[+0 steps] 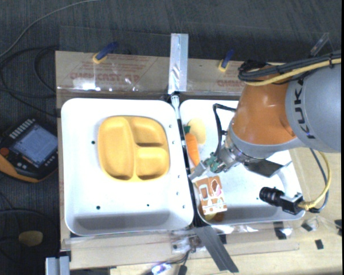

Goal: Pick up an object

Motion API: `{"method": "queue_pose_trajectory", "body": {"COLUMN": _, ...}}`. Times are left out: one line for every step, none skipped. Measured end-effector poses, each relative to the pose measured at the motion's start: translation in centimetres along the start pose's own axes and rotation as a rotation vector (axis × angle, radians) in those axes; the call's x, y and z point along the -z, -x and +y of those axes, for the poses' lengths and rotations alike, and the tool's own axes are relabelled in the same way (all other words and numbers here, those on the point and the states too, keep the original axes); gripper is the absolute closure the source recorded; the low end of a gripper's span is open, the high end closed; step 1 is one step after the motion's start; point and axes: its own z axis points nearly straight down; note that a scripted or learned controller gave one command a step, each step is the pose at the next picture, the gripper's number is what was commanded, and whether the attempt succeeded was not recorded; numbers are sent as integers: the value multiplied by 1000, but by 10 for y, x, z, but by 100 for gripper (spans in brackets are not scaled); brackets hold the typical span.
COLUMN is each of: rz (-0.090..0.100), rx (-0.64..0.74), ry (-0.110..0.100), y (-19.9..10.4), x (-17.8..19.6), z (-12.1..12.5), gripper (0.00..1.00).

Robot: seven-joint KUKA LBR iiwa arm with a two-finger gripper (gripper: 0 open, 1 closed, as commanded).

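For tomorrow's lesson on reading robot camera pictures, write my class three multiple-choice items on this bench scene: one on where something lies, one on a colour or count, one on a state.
1. Where does the yellow divided tray lie?
A. in the left bin
B. in the right bin
C. on the floor

2. What colour is the carrot?
A. green
B. orange
C. blue

3. How does the small printed carton stand to the right bin?
A. hanging above it
B. lying inside it, near its front left corner
C. lying outside it on the carpet

Answers:
1. A, the tray sits in the middle of the left bin.
2. B, its body is orange beside a pale round object.
3. B, the carton rests on the bin floor below the gripper.
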Motion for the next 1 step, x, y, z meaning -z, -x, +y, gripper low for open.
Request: {"method": "queue_pose_trajectory", "body": {"rz": -2, "rx": -230, "ry": 1, "y": 16, "x": 74, "z": 55, "gripper": 100}}
